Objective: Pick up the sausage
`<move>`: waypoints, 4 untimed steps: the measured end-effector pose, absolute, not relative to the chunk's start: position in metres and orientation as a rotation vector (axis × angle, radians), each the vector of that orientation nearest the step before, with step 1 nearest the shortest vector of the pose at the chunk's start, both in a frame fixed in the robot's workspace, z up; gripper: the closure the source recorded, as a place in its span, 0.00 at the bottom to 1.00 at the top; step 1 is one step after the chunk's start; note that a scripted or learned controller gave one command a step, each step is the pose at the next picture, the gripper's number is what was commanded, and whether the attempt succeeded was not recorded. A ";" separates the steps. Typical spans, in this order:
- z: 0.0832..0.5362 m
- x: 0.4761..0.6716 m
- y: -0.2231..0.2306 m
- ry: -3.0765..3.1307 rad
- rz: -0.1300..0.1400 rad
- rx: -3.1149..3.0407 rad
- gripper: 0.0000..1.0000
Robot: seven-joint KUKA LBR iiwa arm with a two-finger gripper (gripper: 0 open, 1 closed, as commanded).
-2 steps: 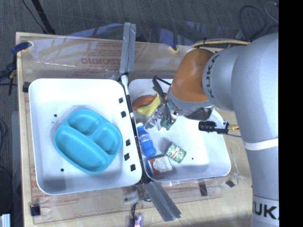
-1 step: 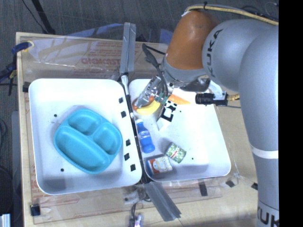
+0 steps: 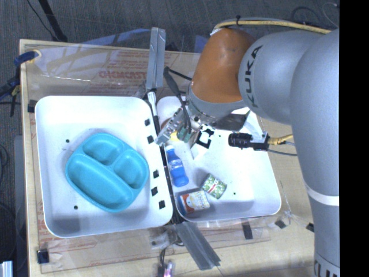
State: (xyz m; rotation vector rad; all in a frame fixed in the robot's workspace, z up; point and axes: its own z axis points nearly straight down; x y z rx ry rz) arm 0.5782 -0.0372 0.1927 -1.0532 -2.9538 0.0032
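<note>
The gripper (image 3: 180,133) hangs over the right bin (image 3: 262,203); no sausage is discernible near it.

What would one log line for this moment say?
arm: over right bin | gripper: low at its left wall, above blue bottle | sausage: not identified | blue tray: left bin

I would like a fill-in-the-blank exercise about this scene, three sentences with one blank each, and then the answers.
1. The divided plate in the left bin is ____ in colour.
2. The blue bottle lies in the ____ bin.
3. The band on the arm above the tool is ____.

Missing words: blue; right; orange
</note>
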 end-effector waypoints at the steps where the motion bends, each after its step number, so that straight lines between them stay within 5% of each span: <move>1: 0.188 0.537 -0.004 -2.917 0.005 -1.150 1.00; 2: 0.189 0.559 -0.076 -2.976 0.003 -0.997 1.00; 3: 0.172 0.574 -0.101 -2.925 0.003 -1.134 1.00; 4: 0.171 0.538 -0.131 -2.594 0.006 -1.757 1.00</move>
